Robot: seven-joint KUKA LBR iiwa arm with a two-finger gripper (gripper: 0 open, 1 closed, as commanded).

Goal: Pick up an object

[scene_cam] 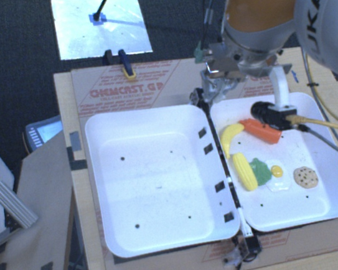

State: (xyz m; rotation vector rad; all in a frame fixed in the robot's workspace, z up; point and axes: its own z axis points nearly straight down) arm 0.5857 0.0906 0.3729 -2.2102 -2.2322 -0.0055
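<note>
In the right bin (330, 201), nearest first, lie the cookie (305, 177), corn (244, 171), banana (231, 136) and carrot (262, 130), the carrot slanting just below the gripper (211, 90) at the far rim; jaw state indeterminable, nothing visibly held.

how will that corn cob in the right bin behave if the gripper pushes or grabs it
The corn cob looks like moulded plastic, so probably stiff and light. Its rounded, elongated shape suggests it may roll sideways when pushed. It lies against the green piece, which would probably shift with it.
</note>
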